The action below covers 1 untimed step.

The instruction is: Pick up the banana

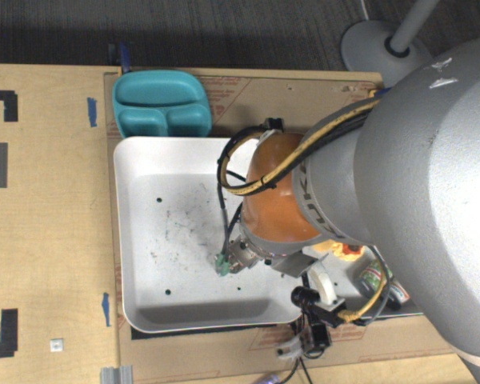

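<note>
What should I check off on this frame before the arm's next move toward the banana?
1. Banana located: cannot tell; yellow and orange bits peek out beneath the arm, unidentifiable.
2. Gripper position: ok, low over the left bin.
3. Finger state: cannot tell.
4. Something held: cannot tell.
5. Right bin visibility: not ok; the arm covers most of it.
6. Teal tray out of the way: ok, it sits behind the left bin.

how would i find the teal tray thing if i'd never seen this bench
Start at the big white bin on the bench's left half. Just beyond its far rim, touching it, sits the teal tray. It is the sole teal, compartmented container, much smaller than the bin.
</note>
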Motion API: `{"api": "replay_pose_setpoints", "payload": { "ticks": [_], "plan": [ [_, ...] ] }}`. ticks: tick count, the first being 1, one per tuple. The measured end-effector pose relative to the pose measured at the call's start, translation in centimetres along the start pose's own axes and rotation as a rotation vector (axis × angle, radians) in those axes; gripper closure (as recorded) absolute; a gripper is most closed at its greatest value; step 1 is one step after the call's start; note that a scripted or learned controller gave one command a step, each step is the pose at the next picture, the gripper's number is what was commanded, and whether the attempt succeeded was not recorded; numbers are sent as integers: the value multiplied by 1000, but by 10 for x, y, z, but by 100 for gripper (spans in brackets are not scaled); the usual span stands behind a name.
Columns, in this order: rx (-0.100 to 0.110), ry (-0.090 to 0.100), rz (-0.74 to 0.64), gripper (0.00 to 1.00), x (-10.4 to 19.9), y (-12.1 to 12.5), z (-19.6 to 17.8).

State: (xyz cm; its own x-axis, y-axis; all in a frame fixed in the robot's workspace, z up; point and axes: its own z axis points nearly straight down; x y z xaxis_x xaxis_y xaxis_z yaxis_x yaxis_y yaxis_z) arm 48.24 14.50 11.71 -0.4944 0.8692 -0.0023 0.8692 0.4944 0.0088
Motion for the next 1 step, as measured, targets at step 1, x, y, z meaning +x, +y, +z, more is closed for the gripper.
{"api": "replay_pose_setpoints", "payload": {
  "ticks": [1],
  "plan": [
    [10,0,490,100,16,24,-19]
  ]
}}
